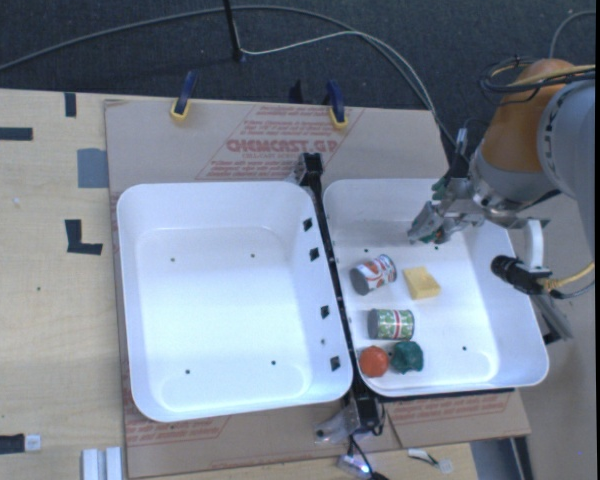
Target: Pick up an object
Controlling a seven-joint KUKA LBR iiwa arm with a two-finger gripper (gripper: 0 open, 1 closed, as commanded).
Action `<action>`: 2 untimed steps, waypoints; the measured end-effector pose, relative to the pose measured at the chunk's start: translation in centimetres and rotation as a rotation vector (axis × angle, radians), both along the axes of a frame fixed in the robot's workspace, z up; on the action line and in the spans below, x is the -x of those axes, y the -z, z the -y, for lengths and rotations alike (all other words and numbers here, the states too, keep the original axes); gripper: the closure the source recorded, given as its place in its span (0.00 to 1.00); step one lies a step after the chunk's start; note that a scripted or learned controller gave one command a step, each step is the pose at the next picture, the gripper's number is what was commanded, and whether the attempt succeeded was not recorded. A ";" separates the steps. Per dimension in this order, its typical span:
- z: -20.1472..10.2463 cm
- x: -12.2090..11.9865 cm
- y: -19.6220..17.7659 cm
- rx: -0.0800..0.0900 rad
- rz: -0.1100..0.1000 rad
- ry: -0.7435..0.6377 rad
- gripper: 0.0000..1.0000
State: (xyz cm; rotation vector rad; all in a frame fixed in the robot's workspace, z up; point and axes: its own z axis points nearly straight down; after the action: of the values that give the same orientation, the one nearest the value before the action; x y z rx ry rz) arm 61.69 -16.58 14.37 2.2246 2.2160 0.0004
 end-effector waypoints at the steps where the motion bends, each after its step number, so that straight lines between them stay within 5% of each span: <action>1: -7.1 0.0 -5.7 -0.001 0.002 -0.009 1.00; 2: -17.2 -2.4 -20.1 -0.003 0.011 -0.013 1.00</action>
State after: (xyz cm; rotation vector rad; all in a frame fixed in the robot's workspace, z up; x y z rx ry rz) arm 64.09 0.65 34.50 2.2063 2.2262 0.0165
